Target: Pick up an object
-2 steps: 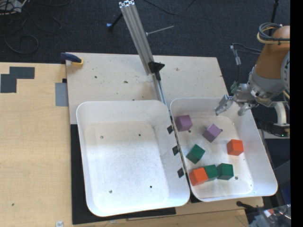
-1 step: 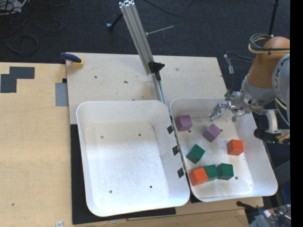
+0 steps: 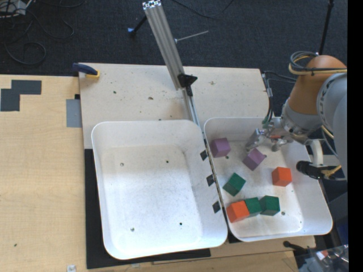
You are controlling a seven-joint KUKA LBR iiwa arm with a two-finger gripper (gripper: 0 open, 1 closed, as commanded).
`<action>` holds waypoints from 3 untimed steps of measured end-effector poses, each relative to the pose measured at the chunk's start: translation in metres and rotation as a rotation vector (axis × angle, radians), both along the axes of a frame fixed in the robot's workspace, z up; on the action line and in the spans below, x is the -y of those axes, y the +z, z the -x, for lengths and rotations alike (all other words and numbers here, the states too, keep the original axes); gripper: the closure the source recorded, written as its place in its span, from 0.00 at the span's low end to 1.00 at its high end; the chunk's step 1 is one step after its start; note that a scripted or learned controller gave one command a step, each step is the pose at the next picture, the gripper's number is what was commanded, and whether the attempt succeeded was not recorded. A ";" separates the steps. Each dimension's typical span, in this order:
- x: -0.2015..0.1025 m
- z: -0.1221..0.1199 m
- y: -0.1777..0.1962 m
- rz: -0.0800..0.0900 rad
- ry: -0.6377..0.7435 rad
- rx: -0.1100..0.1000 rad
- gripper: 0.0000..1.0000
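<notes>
The right bin (image 3: 317, 222) holds several small cubes. A purple cube (image 3: 220, 147) lies near its left wall, and a second purple cube (image 3: 253, 158) lies tilted toward the middle. My gripper (image 3: 262, 141) hangs just above and to the right of that second purple cube, very close to it; whether they touch is unclear. An orange cube (image 3: 281, 176) lies right of centre and a green cube (image 3: 233, 183) left of centre. At the front, an orange cube (image 3: 238, 210) and two green cubes (image 3: 253, 206) (image 3: 270, 204) sit in a row, pressed together.
The left bin (image 3: 102, 152) adjoins the right bin along a shared wall with black clips (image 3: 209, 179). A slanted aluminium post (image 3: 167, 44) rises behind the bins. The arm's grey and orange body (image 3: 315, 89) looms over the right bin's back right corner.
</notes>
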State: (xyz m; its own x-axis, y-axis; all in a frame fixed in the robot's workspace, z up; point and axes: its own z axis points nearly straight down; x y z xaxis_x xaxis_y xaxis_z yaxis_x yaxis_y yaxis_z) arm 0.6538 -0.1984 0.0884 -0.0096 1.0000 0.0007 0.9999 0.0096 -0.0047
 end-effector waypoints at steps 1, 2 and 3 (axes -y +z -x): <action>0.000 -0.001 0.012 0.001 0.003 0.002 1.00; 0.000 -0.002 0.055 0.001 -0.001 0.007 1.00; 0.006 0.006 0.111 0.002 -0.012 0.009 1.00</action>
